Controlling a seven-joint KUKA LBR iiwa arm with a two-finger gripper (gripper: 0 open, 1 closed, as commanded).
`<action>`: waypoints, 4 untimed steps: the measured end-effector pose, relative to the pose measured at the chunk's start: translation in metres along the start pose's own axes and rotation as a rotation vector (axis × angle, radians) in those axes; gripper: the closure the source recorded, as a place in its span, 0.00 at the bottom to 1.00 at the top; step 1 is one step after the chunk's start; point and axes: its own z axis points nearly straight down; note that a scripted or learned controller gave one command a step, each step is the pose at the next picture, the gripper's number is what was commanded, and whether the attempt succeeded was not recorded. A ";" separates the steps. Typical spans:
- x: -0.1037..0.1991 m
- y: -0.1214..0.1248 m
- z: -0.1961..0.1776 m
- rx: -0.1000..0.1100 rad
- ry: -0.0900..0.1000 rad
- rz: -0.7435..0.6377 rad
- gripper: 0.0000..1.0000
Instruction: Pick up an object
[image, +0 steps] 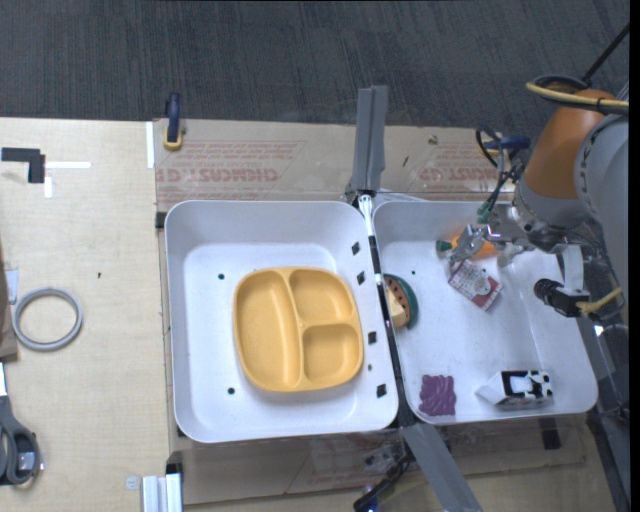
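Nothing is lifted yet: your tool (478, 243) hovers over the crinkled red-and-silver packet (474, 281) at upper right; I cannot tell its state.

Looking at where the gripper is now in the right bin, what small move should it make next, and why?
Probably a short lift straight up. The gripper sits at the top of a crinkled red and silver packet in the right bin; raising it a little would show whether the packet really comes along.

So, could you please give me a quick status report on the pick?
Pincer over right bin, at crinkled packet. Packet on bin floor, not lifted. Orange piece beside pincer.
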 end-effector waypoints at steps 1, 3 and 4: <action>0.000 0.001 -0.010 0.000 -0.003 -0.004 1.00; -0.020 -0.042 0.000 0.001 0.001 0.010 0.00; -0.030 -0.064 0.001 0.001 0.002 -0.088 0.00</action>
